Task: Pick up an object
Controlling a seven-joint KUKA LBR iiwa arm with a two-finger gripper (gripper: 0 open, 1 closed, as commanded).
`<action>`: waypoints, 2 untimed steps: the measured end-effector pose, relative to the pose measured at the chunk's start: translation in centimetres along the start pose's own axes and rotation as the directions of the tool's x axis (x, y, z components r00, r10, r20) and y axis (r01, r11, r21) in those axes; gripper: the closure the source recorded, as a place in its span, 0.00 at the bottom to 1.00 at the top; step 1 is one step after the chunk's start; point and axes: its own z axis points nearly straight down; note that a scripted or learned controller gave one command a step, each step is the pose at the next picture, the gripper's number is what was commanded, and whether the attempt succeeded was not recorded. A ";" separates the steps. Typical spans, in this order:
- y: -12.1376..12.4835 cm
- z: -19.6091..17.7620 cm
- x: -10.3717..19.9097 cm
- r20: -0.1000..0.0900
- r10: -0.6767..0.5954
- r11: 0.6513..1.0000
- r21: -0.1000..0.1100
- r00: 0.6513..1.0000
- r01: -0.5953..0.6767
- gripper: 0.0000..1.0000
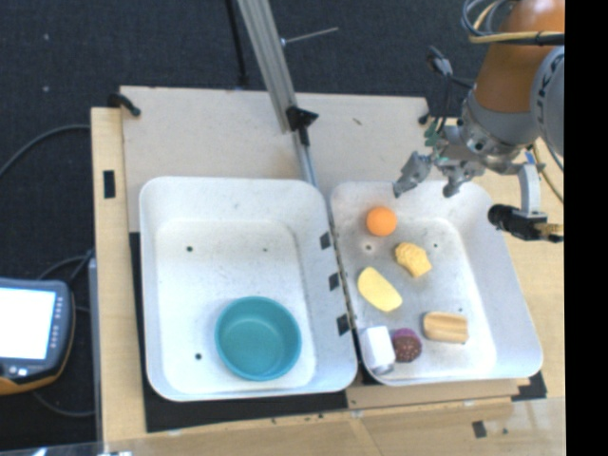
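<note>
Just below the grey metal claw (430, 177), with its orange band above, sits a bright orange ball (381, 221) on a white bin (475, 218) flecked with small dark specks. Further below lie a pale yellow knobbly piece (412, 259), a smooth yellow piece (379, 290), a tan block (445, 327), a dark maroon lump (407, 346) and a white cylinder (378, 347). Far down-left of the claw, a teal bowl (257, 338) rests in another white bin (190, 218).
</note>
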 end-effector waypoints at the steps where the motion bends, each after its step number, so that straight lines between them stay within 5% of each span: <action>1: 0.0 0.0 0.0 0.001 0.000 1.000 0.000 1.000 0.000 0.00; 2: 0.6 5.3 -0.9 0.001 0.003 1.000 0.005 1.000 -0.003 0.00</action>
